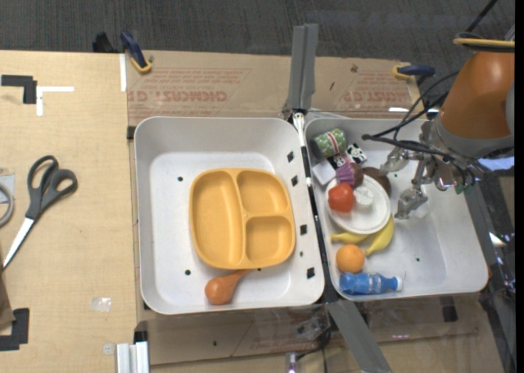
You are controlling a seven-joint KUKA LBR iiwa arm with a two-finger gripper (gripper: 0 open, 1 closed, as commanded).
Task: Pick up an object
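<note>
The right bin (458, 257) holds several objects. A white plate (368, 208) carries a red tomato (341, 197). A banana (372, 238) curls along the plate's near edge. An orange (350, 258) and a blue bottle (370, 283) lie near the front wall. A green can (331, 141), a small black-and-white toy (355, 153) and a purple piece (345, 173) sit at the back left. My gripper (412, 196) hangs low over the bin floor just right of the plate, with nothing visibly held.
The left bin (155, 199) holds a yellow divided tray (242, 218) and an orange-brown drumstick-shaped toy (222, 287) at its front. Scissors (37, 195) lie on the bench at far left. Cardboard and blue clamps (136, 52) stand behind the bins.
</note>
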